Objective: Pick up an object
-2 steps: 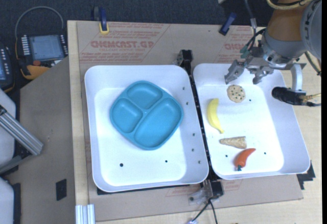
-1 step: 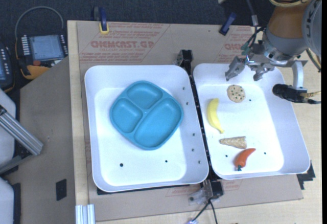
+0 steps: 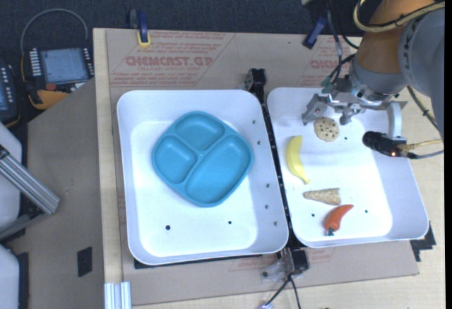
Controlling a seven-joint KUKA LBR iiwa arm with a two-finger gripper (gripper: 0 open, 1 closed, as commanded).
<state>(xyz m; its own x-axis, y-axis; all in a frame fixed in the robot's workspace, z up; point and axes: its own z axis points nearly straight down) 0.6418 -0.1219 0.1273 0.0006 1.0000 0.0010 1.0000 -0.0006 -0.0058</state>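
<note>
In the right bin (image 3: 395, 195) lie a round cookie (image 3: 325, 130), a yellow banana (image 3: 296, 159), a tan wedge of bread (image 3: 323, 195) and a red chili pepper (image 3: 337, 217). My gripper (image 3: 329, 111) hangs over the bin's far left part, right above the cookie. Its fingers spread to either side of the cookie's top, open, and nothing is gripped between them. The grey arm with its orange band (image 3: 385, 32) comes in from the upper right.
The left bin (image 3: 141, 216) holds a blue divided plate (image 3: 203, 157). A black clamp (image 3: 256, 79) sits at the far end of the seam between the bins. Cables and a black connector (image 3: 381, 143) trail over the right bin's right side.
</note>
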